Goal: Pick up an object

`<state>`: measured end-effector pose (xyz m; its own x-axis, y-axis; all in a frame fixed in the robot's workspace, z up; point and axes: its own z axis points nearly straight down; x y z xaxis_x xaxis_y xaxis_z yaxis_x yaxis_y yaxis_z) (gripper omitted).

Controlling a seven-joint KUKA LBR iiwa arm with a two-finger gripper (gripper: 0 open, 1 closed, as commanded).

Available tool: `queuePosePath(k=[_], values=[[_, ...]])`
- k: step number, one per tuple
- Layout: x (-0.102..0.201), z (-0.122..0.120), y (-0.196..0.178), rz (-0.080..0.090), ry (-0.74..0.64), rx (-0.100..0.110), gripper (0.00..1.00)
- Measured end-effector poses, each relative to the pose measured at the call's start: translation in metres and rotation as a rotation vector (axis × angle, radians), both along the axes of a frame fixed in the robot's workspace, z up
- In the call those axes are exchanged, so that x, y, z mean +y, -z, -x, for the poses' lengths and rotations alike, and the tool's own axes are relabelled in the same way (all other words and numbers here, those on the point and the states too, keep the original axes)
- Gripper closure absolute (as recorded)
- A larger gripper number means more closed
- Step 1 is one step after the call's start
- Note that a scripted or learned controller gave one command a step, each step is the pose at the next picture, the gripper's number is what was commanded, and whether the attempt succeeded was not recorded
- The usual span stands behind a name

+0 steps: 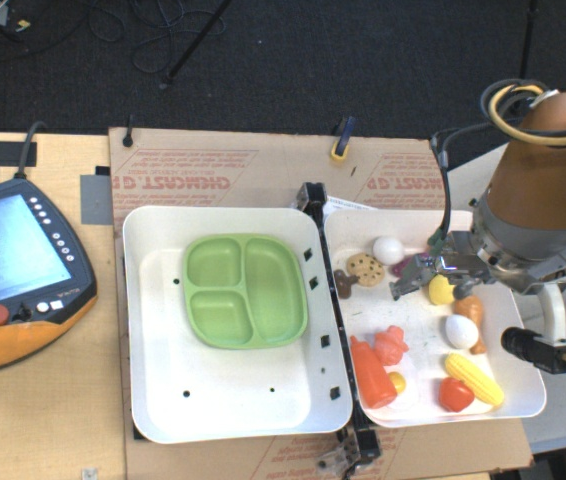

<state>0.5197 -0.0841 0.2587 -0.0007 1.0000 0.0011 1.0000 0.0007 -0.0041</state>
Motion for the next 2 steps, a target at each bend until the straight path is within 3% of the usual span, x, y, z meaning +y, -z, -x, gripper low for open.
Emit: queuePosePath(k=[2], values=[[-0.006, -0.005, 0.113, -0.001, 0.0, 0.005, 0.0]])
